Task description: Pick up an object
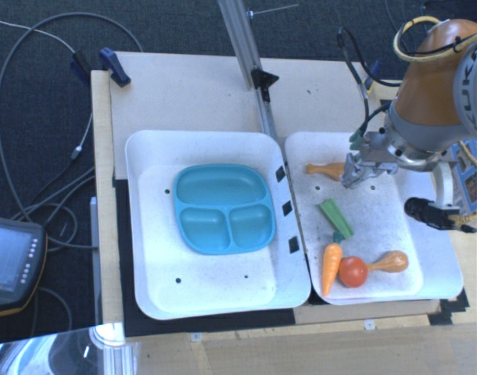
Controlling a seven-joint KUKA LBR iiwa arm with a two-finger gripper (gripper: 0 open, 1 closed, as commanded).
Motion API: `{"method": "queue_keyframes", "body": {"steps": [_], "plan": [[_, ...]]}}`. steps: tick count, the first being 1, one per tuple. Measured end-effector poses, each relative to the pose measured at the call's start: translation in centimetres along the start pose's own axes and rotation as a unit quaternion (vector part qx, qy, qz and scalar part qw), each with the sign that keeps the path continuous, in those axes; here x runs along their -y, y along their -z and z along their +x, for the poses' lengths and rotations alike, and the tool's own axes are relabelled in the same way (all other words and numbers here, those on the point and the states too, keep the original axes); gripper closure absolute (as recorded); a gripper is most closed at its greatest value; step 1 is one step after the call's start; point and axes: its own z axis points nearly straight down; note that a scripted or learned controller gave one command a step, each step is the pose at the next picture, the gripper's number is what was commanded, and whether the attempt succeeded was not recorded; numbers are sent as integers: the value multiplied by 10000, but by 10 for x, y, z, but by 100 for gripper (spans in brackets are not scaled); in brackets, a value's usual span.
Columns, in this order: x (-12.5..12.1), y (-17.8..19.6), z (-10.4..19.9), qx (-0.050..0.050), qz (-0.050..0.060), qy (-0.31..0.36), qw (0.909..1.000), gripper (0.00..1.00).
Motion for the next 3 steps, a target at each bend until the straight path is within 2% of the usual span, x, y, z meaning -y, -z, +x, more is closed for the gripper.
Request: {"method": "queue_keyframes", "body": {"steps": [2,3], "plan": [[-21,-8,111,3,-12,3,10000,100],[-23,10,165,1,-22,3,10000,100]]}}
